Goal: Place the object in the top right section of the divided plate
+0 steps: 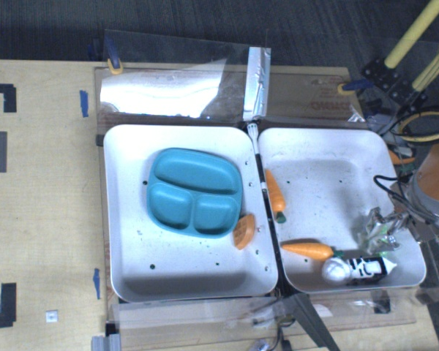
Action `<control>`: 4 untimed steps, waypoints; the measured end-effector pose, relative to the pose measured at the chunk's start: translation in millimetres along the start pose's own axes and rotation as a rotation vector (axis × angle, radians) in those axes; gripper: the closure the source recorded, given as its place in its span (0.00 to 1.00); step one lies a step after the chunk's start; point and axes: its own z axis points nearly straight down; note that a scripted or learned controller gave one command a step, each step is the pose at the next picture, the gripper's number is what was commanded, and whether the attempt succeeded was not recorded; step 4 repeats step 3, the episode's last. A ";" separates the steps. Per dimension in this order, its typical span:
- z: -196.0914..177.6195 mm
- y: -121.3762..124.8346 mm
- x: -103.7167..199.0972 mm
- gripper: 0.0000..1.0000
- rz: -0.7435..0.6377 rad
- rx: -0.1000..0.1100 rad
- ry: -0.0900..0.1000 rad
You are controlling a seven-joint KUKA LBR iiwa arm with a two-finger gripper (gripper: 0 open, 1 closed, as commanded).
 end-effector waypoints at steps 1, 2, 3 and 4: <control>-9.2 -0.2 -1.4 1.00 0.004 0.001 -0.003; -18.6 -0.6 -3.0 1.00 0.008 0.002 -0.008; -28.0 -1.1 -4.5 1.00 0.012 0.003 -0.012; -28.0 -1.1 -4.5 1.00 0.012 0.003 -0.012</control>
